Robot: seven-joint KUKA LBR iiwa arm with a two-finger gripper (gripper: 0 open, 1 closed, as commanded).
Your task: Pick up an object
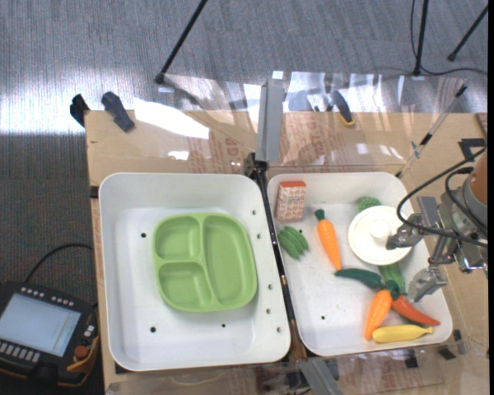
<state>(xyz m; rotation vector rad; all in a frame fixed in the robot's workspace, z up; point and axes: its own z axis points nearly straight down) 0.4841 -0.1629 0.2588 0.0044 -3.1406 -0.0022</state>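
- Two shallow white plastic bins sit side by side on a bench. The left bin (119, 220) holds a light green, three-compartment plastic plate (204, 262) near its centre.
- The right bin (313, 336) holds the candidates for picking: an orange-and-white carton (291, 200) at its upper left, a long orange toy carrot (328, 239), a ridged green toy vegetable (293, 241), a round white dish (379, 234), a dark green pepper-like piece (359, 276), and a crowded cluster at lower right, namely a second carrot (377, 313), a red-orange piece (413, 311) and a yellow banana-shaped toy (402, 333).
- The grey two-finger gripper (417, 261) enters from the right edge of the frame, over the right side of that bin; its jaws stand wide apart with nothing between them.
- Risks, as I judge them: one finger lies over the dish's rim, the other near the cluster, so closing could clip the dish, grab two toys, or push them against the bin wall.
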